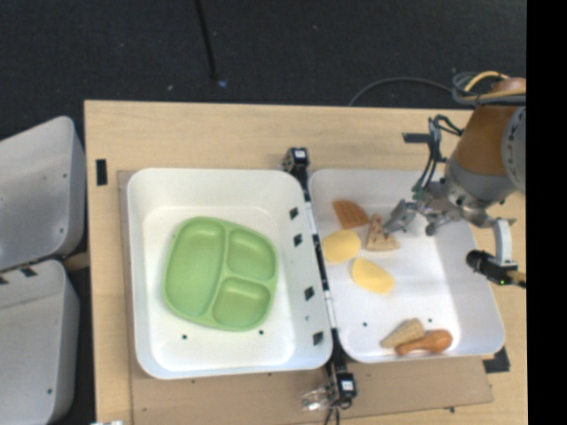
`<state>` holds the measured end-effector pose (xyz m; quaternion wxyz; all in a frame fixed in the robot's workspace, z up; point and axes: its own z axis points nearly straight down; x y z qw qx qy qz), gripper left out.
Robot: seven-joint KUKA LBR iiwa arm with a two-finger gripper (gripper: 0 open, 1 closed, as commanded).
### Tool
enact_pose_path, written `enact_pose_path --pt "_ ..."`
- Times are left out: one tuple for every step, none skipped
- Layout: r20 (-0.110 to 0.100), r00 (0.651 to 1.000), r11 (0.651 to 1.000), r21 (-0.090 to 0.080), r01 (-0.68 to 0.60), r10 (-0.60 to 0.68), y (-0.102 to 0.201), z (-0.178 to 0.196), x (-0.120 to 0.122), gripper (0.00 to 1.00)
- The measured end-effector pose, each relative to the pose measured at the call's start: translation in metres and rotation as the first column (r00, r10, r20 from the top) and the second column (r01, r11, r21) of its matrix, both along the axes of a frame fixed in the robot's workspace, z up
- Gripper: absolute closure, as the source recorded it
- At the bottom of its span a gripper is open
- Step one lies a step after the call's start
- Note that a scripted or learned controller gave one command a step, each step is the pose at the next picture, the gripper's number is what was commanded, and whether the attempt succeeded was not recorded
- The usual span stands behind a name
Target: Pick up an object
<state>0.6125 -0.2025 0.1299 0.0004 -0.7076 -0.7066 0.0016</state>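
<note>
At the near edge of the bench (106, 388), a small dark connector (341, 385) is seen at the seam between the two bins. Closest within the right bin (469, 326), a tan wedge (403, 333) and an orange sausage-shaped piece (427, 343) are found touching each other near the front wall. Further back, a yellow lump (372, 276) is placed towards the bin's middle, and a second yellow lump (340, 246) lies just beside the dividing wall. Behind these, a speckled cracker-like wedge (382, 235) is set close to the gripper (406, 217), with a flat orange-brown piece (350, 212) a little beyond it. The gripper is seen low over the bin, right at the speckled wedge; whether its pincer is wide, narrow or closed on anything cannot be told. In the left bin (146, 343), a green divided plate (221, 273) is laid flat near the centre. At the far rim, another dark connector (295, 158) is fixed between the bins.
</note>
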Motion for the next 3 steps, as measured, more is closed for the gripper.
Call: enact_pose_path --pt "0.012 1.0 1.0 -0.003 0.003 -0.003 -0.002 -0.024 0.003 0.0" --pt "0.023 1.0 1.0 -0.005 0.003 -0.003 -0.003 -0.01 0.006 1.0" --pt "0.008 1.0 1.0 0.0 -0.004 0.004 -0.008 0.034 0.009 1.0"
